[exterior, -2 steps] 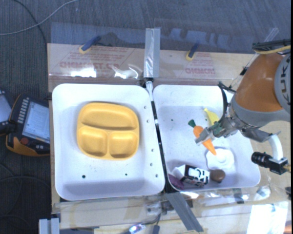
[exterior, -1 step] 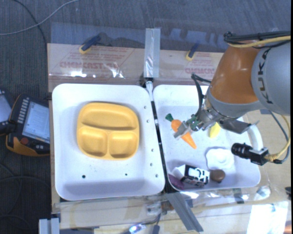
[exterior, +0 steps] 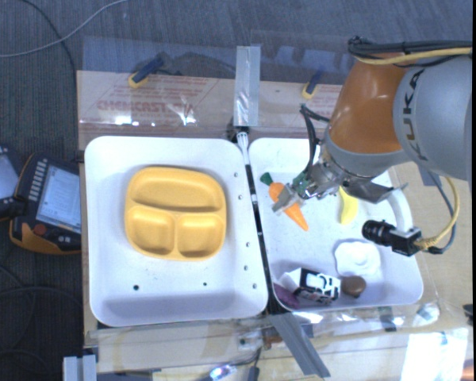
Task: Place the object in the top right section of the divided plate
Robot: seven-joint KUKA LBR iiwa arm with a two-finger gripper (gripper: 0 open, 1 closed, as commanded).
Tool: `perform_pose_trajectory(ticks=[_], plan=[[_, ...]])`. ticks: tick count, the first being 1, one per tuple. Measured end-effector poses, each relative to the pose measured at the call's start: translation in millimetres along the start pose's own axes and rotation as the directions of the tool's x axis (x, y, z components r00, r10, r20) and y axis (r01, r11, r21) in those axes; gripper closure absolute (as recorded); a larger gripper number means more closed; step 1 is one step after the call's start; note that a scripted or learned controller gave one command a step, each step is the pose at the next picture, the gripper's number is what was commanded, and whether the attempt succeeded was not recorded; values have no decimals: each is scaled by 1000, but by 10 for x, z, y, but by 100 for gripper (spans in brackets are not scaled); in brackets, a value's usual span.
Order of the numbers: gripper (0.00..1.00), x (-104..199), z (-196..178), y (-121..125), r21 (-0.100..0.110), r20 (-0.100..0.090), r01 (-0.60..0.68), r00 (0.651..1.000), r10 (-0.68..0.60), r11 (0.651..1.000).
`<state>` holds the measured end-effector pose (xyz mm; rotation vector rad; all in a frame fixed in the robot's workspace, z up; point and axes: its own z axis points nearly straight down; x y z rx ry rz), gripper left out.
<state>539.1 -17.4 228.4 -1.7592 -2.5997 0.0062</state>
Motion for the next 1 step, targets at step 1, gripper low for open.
perform_pose_trajectory(ticks=[1], plan=[[100,369,471,861,1,1,59,998,-59,998]])
